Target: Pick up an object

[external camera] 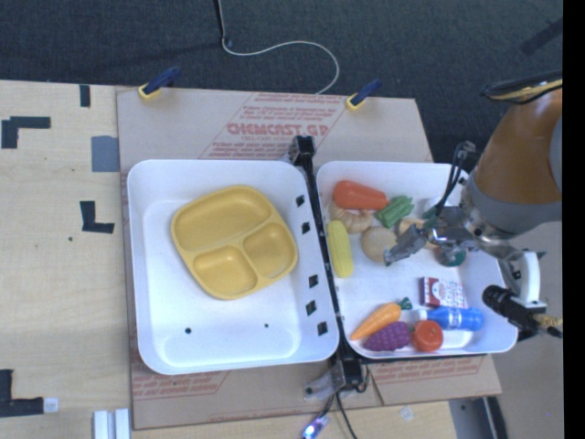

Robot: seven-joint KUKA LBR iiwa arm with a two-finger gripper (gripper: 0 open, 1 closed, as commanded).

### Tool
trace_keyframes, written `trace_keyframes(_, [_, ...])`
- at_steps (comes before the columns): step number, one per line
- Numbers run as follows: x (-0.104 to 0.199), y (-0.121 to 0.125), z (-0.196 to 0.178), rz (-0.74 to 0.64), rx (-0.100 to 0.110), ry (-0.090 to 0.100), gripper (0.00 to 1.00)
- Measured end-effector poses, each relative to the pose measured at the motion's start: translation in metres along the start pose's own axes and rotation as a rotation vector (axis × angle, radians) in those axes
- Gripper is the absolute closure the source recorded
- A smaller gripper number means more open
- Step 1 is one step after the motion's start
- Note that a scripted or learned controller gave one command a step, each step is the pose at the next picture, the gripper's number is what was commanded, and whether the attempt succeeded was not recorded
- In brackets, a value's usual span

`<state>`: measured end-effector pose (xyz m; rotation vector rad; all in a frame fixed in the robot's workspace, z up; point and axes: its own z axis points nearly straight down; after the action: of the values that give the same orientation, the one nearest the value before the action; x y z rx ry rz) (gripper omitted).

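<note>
The grey arm with its orange band (519,149) reaches in from the right edge and bends down over the right-hand shallow white bin (475,176). Its wrist sits above the bin's right side, and the hand (402,248) points leftward toward the middle of the bin. The dark fingers (398,252) are low and slanted, just beside a beige rounded toy potato (376,242); whether they are spread or closed cannot be told, and nothing is seen between them.

Near the hand lie an orange-red toy pepper (358,194), a green leafy toy (395,211) and a yellow toy corn cob (340,248). Toward the bin's front are an orange toy carrot (377,319), a purple toy grape bunch (388,337), a red toy tomato (427,337), a blue-and-white bottle (454,319) and a small red-and-white carton (442,292).

The left-hand bin (151,273) holds a yellow divided plastic plate (233,240).
</note>
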<state>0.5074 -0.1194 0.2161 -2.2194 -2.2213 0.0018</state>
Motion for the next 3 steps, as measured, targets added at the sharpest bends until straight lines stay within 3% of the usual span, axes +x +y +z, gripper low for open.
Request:
trace_keyframes(1, [0.001, 0.000, -0.010, -0.001, 0.001, 0.000, 1.00])
trace_keyframes(2, [0.067, 0.001, -0.100, -0.008, -0.008, 0.001, 1.00])
trace_keyframes(3, [0.177, -0.023, -0.066, -0.012, 0.004, 0.003, 1.00])
